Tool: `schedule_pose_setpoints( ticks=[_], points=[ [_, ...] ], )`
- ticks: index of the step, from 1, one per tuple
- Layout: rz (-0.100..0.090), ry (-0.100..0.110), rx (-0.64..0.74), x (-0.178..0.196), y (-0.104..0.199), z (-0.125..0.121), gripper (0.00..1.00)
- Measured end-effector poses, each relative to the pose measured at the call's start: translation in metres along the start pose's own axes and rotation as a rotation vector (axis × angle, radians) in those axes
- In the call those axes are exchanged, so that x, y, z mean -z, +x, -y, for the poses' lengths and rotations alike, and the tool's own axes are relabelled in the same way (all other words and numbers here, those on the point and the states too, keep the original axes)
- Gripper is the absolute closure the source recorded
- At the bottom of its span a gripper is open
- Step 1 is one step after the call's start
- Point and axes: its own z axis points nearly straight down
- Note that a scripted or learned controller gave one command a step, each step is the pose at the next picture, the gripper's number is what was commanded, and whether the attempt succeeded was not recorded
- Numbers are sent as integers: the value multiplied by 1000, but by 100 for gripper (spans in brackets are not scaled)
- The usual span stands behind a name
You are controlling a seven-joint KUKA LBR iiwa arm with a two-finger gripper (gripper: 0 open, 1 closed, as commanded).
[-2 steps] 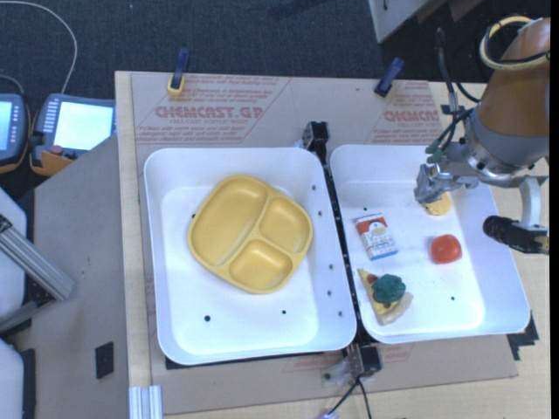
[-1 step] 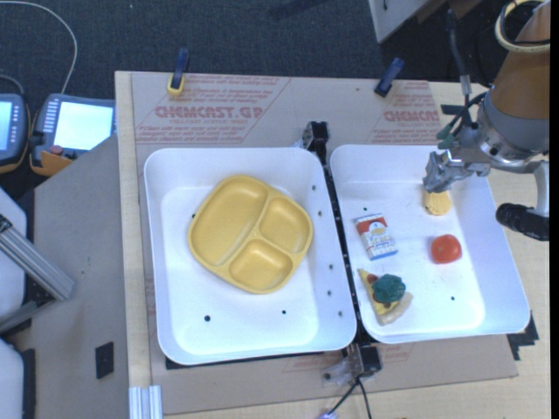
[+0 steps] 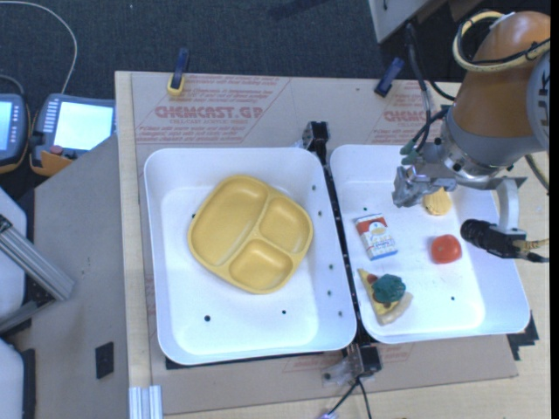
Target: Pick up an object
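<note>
Reaching in from the right, the grey arm with its orange band bends down over the right bin, its wrist low above the bin's far half. The end effector hangs near the bin's upper middle, pointed downward at the white floor. Whether it is spread or pressed together cannot be told from this slanted view; nothing can be seen between its tips.

Taking the end effector as the landmark: a pale yellow round item lies just beside it on the right, partly tucked under the wrist. A small white and red carton lies near it, toward the front and slightly left; the carton's long axis runs roughly front to back, tilted a little, with the red end toward the end effector. A red tomato-like ball sits to the front right, apart from it. Further toward the front edge lies a wedge of yellow with green and red on top, its narrow end pointing back toward the carton.

Well to the left of the end effector, across the divider, the left bin holds a yellow divided plate, lying flat and turned at an angle. Both bins rest on the table.
</note>
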Motion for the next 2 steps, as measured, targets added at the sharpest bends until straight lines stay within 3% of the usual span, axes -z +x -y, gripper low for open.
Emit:
schedule_pose_setpoints(
  ticks=[2],
  points=[
    [0,-1,3,-7,118,15,100]
  ],
)
